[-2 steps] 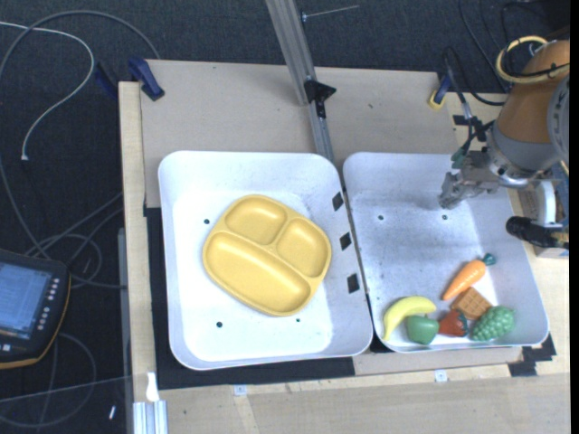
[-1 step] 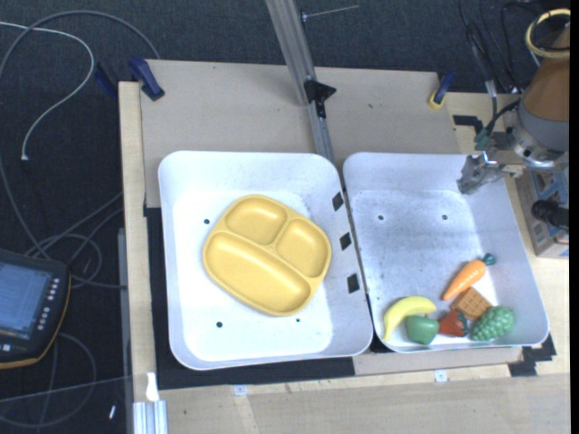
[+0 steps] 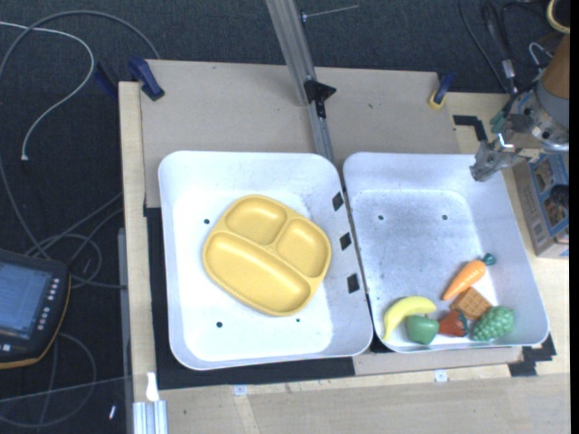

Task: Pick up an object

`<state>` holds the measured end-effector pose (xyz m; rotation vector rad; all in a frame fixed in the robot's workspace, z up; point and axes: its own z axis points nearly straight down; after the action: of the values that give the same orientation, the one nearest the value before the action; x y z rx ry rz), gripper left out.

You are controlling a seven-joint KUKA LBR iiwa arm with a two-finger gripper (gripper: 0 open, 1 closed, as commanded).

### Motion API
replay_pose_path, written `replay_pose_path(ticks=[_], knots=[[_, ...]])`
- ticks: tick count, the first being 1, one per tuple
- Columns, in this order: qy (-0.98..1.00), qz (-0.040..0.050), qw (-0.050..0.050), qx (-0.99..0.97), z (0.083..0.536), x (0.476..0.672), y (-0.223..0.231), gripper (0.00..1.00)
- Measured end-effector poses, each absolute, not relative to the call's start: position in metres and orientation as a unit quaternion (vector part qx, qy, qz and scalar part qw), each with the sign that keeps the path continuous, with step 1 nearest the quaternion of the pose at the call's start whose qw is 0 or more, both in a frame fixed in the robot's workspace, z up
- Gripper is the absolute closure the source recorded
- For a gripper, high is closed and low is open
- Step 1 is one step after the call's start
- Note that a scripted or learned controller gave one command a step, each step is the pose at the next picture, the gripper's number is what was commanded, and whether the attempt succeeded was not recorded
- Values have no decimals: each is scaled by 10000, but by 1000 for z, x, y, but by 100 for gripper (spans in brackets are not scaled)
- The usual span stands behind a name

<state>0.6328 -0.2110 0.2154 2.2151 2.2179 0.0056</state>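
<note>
At right bin's far rim: grey metal jaws [image 3: 488, 161] hovering, aperture indeterminable | plastic toy food pile [image 3: 450, 312] sitting well apart in near corner | approach pending, descent not yet beginning.

**One fixed overhead camera**

We look down at a slant from above the bench [image 3: 271, 98], far enough back to take in both white bins: left bin [image 3: 181, 242], right bin [image 3: 407, 179]. The surrounding dark floor [image 3: 63, 152] with its cables is in frame too. The arm [image 3: 543, 107] enters at right.
</note>
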Motion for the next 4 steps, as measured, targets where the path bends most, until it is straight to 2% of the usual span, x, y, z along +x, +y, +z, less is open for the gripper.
replay_pose_path(ticks=[1, 2, 3, 4], knots=[[7075, 16, 30, 7067, 247, 634, -211, 100], [7094, 8, -16, 7048, 242, 637, -156, 100], [7093, -1, -24, 7049, 230, 628, -101, 100], [7096, 1, -26, 7046, 231, 610, -41, 100]])
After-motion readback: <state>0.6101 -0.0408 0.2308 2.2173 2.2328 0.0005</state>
